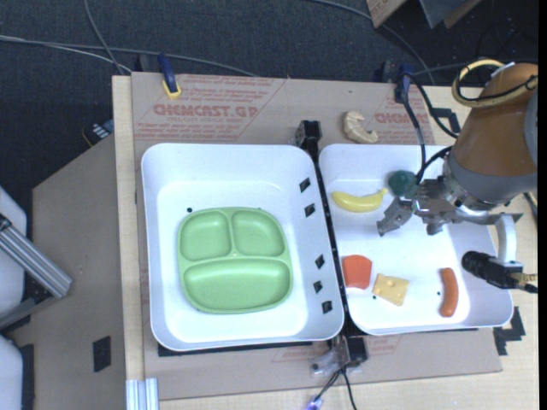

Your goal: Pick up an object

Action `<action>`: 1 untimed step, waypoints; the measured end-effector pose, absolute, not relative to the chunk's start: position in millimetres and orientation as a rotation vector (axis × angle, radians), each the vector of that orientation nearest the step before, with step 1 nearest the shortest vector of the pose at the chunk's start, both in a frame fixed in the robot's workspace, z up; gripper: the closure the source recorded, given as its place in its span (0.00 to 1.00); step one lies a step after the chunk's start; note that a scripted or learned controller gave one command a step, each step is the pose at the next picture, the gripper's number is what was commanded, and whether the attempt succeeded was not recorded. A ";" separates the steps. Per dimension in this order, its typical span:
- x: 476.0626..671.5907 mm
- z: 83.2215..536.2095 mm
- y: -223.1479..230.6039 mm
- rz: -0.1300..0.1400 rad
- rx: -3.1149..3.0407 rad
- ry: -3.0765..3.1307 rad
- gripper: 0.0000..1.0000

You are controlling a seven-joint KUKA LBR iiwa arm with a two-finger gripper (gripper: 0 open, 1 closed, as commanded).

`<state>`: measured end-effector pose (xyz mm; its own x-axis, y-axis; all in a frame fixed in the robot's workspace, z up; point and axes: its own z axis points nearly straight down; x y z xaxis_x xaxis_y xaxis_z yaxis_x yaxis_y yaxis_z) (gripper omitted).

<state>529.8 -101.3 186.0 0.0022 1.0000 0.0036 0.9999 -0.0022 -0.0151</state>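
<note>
In the right bin (479, 314) lie a yellow banana (357, 200), a dark green round piece (399, 181), an orange-red block (357, 271), a yellow cheese wedge (391, 289) and an orange sausage (448, 292). My gripper (413, 222) hangs over the middle of this bin, just right of the banana and below the green piece. Its fingers (393, 219) are spread open with bare white bin floor between them. It holds nothing.
The left bin (162, 229) holds a green divided plate (234, 258). A beige curved piece (360, 126) lies on the cardboard behind the right bin. Black clips line the wall between the bins. Cables run across the back.
</note>
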 end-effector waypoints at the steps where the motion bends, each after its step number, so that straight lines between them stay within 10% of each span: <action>1: 532.9 192.1 -101.4 0.000 -2.219 -2.220 0.00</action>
